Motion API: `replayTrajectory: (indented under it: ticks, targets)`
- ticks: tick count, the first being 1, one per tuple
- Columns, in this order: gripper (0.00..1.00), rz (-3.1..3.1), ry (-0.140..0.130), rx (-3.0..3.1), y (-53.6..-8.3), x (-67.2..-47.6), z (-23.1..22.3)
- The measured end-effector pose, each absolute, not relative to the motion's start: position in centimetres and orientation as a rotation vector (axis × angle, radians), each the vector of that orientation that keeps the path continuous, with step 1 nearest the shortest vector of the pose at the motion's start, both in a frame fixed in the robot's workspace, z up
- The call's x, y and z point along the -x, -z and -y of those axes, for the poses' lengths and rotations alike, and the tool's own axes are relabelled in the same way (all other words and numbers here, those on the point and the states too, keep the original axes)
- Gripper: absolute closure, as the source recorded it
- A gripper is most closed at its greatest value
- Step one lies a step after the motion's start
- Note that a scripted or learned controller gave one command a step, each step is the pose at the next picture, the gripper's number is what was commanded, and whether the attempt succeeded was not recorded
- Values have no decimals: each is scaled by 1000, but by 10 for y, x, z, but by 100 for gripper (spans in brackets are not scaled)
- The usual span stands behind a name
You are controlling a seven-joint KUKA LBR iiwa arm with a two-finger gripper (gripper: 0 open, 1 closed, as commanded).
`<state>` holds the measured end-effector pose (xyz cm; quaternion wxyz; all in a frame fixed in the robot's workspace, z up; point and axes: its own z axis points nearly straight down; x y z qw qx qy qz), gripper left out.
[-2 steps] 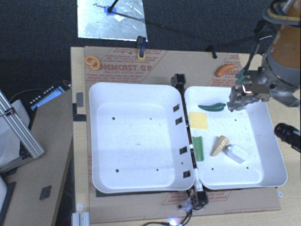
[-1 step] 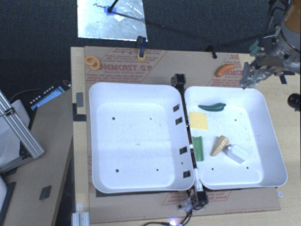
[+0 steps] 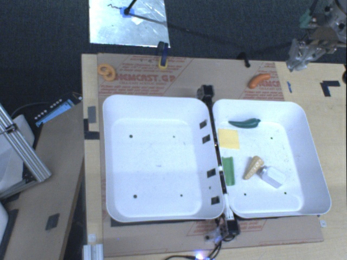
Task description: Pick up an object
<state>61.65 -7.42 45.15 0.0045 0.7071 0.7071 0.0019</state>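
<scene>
two white bins sit side by side on the bench [image 3: 303, 223], hinged along a dark centre strip. left bin [image 3: 157, 156]: bare white floor with a few small dark dots. right bin [image 3: 303, 140]: five things.

contents of the right bin, far to near:
- dark green pepper-shaped piece [image 3: 245, 123], lying crosswise near the far wall.
- yellow square [image 3: 228, 139], flat, just nearer than the pepper, close to the centre strip.
- green bar [image 3: 228, 170], lying lengthwise, hard against the centre-side wall.
- tan cone-like piece [image 3: 252, 167], tilted, right of the green bar.
- pale, whitish block [image 3: 272, 176], touching or just beside the cone's near end; edges hard to read against the bin.

outside the bins: an orange sausage-shaped piece [image 3: 259, 80] on the bench beyond the right bin; a tan ring [image 3: 107, 72] at the far left corner; a yellow-and-blue clamp [image 3: 162, 56] on the far edge.

my jaws [image 3: 303, 53] hang at upper right, over the bench edge, well apart from the right bin and everything in it. nothing between them that i can see. apart or together: cannot tell, that end is blurred.
</scene>
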Motion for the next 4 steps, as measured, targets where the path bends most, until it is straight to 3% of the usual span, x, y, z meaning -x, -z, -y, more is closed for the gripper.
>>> replayTrajectory:
  ticks: [1,2,4]
  targets:
    - [100,-2210,0,-2224,-445,-625,169]
    - [100,-2215,-3,-2217,-466,-669,206]
    - [100,-2222,-4,-2212,-537,-669,173]
